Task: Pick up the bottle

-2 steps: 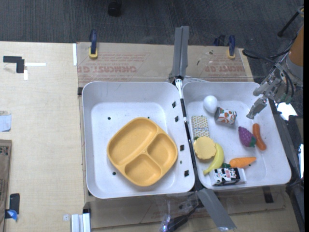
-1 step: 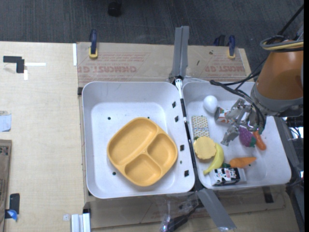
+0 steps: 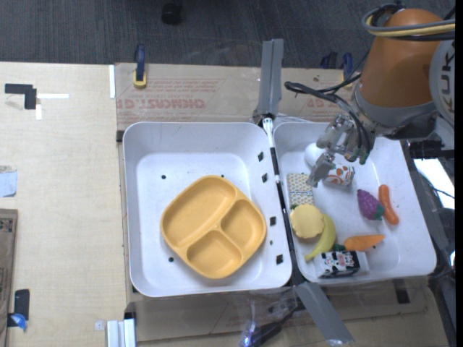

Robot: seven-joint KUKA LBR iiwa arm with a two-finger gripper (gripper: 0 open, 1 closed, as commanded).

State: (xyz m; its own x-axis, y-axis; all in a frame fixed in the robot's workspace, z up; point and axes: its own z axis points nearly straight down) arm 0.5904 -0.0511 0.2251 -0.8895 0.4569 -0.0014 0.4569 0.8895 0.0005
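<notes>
Bottle (image 3: 334,173) lying in right bin, hand (image 3: 323,166) touching.

Dark grey carpet floor (image 3: 217,13) lies beyond the pale wooden bench (image 3: 58,194); a cardboard sheet (image 3: 188,92) rests on the bench's far edge.

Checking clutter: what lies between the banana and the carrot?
Bare bin floor separates the banana from the carrot, seen in the camera view.

Yellow divided plate (image 3: 213,227); purple grapes (image 3: 369,204); orange carrots (image 3: 364,243); yellow banana (image 3: 323,241); bottle (image 3: 337,174) seemingly white with red markings.
</notes>
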